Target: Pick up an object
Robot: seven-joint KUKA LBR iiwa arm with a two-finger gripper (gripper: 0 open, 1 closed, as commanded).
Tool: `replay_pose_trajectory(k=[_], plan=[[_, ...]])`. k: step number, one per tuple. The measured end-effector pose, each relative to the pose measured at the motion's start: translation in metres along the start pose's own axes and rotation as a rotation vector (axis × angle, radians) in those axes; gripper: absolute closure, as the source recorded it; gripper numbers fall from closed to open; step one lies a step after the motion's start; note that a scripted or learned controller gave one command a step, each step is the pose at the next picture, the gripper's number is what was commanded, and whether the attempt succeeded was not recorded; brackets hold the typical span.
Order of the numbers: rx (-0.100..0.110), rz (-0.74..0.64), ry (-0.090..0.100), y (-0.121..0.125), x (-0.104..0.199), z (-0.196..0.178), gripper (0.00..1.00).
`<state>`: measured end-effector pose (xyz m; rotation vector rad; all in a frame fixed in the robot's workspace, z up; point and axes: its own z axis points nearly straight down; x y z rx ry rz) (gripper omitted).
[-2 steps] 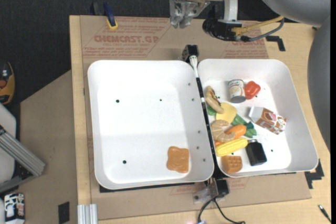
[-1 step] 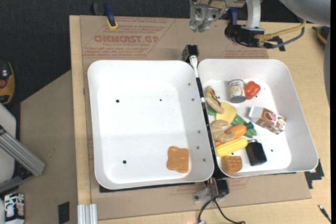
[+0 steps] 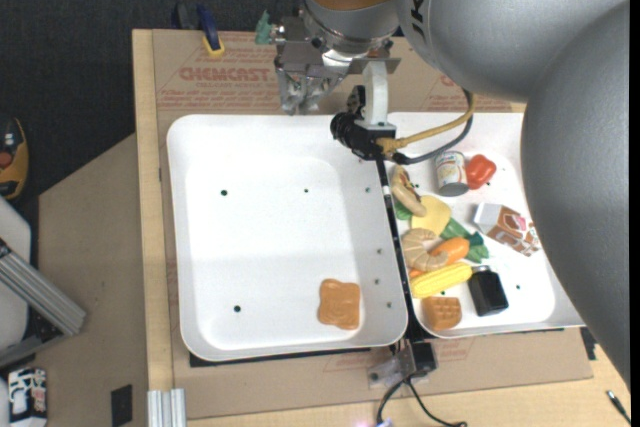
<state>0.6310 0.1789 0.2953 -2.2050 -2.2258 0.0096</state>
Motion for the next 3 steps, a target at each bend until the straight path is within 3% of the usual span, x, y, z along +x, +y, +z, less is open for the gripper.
replay_pose_trajectory(k=[1, 2, 3], plan=[[-0.014, 0.014, -0.002, 0.019, -0.061, -0.016, 1.0], [-0.016, 0.017, -0.005, 0.016, -0.138, -0.041, 1.0], [0.002, 0.001, 0.0, -0.004, -0.049, 0.061, 1.0]])
